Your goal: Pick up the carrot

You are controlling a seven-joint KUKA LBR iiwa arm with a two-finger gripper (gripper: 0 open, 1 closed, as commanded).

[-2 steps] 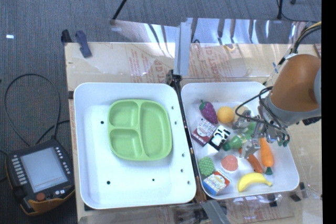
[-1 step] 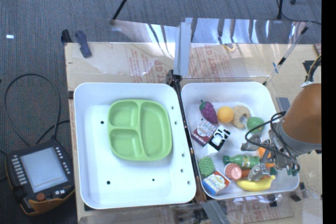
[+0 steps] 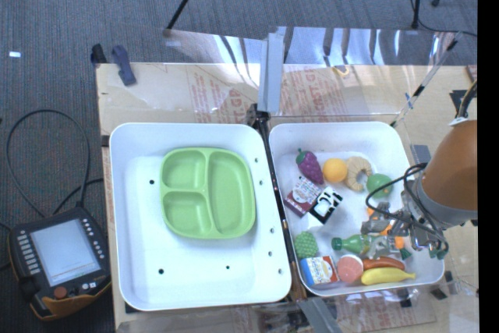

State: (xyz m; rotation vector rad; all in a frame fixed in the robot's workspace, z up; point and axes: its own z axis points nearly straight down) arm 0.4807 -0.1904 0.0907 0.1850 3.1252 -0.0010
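Observation:
The carrot (image 3: pixel 387 263) appears as a slim orange-red piece lying crosswise near the front right corner of the right bin (image 3: pixel 343 135), just behind a yellow banana (image 3: pixel 387 275). My gripper (image 3: pixel 389 233) hangs over that corner, reaching in from the right, just behind the carrot in the picture. Its wires and body hide part of what lies below it. A green bottle (image 3: pixel 351 243) lies right beside the gripper on its left. I see nothing held.
The right bin also holds a purple fruit (image 3: pixel 309 165), an orange (image 3: pixel 335 170), a bagel (image 3: pixel 359 171), a green apple (image 3: pixel 380 185), two small boxes (image 3: pixel 302 195), a green berry (image 3: pixel 306 245) and a can (image 3: pixel 320 271). A green divided plate (image 3: pixel 209 193) sits in the left bin (image 3: pixel 132 246).

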